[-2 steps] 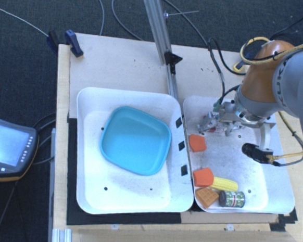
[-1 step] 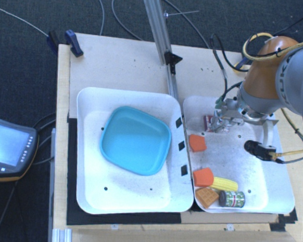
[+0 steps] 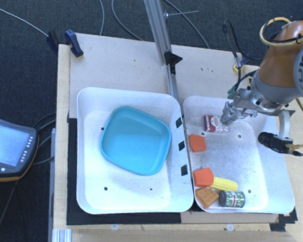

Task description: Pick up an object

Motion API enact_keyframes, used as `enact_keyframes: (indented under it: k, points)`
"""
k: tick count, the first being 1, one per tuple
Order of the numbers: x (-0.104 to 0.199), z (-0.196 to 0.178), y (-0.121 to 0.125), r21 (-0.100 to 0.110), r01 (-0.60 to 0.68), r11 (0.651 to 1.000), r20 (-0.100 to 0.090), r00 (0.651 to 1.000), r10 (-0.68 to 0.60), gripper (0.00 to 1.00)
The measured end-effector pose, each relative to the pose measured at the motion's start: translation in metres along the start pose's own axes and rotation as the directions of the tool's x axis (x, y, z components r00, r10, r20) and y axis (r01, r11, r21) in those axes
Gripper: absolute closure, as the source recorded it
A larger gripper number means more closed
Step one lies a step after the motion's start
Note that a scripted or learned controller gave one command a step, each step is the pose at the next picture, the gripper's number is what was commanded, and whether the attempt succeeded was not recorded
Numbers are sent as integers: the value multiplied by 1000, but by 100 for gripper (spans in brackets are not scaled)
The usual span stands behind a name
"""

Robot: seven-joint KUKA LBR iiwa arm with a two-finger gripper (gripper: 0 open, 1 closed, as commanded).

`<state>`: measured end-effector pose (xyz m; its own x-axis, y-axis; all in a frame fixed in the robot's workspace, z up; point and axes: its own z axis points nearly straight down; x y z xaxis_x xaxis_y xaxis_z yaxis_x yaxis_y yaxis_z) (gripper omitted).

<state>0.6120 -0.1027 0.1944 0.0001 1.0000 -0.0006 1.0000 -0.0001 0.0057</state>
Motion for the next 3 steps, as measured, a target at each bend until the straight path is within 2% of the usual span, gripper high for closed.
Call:
enact_keyframes:
  k: [1,2,3]
  points:
    - [8,-56,7,0,1,1000,0,1000,-1,100]
    - [8,-71,8,4,0,1000,-1,1000,0,100]
    - [59,-56,2,6,4,1000,-2,1000,-4,100]
